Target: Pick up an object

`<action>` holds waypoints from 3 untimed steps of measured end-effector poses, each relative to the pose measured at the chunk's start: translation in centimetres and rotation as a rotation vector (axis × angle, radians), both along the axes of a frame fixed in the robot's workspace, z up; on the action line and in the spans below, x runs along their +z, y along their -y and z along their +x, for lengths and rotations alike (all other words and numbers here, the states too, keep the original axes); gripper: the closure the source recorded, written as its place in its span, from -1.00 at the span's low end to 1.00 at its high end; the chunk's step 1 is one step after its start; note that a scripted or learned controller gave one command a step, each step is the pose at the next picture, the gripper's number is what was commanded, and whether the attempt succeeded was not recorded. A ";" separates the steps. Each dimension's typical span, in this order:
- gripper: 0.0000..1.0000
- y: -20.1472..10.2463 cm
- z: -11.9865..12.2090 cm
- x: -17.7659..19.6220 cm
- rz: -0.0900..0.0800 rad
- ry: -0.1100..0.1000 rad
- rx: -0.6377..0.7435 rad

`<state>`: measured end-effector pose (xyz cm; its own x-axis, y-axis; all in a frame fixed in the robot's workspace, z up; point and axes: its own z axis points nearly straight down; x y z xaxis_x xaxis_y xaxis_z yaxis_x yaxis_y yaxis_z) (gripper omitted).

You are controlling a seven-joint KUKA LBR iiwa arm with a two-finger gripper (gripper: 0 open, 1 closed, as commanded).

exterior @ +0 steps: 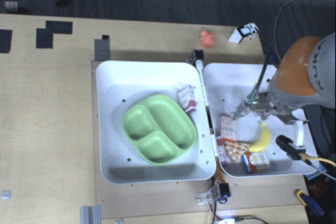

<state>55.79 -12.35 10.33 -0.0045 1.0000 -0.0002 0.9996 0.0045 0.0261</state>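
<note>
- Arm (307, 73) enters from the right, its orange band uppermost.
- Wrist angles down and left.
- Pincer (247, 105) points low and leftward.
</note>
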 end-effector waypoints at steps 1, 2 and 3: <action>-1.00 2.1 11.2 -1.8 0.000 -0.021 0.001; -1.00 -0.9 2.3 -1.7 0.000 -0.021 -0.002; -1.00 2.7 9.5 -1.7 -0.001 -0.021 0.001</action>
<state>65.30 -15.07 8.58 -0.0051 1.0000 -0.0011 1.0000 0.0051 0.0053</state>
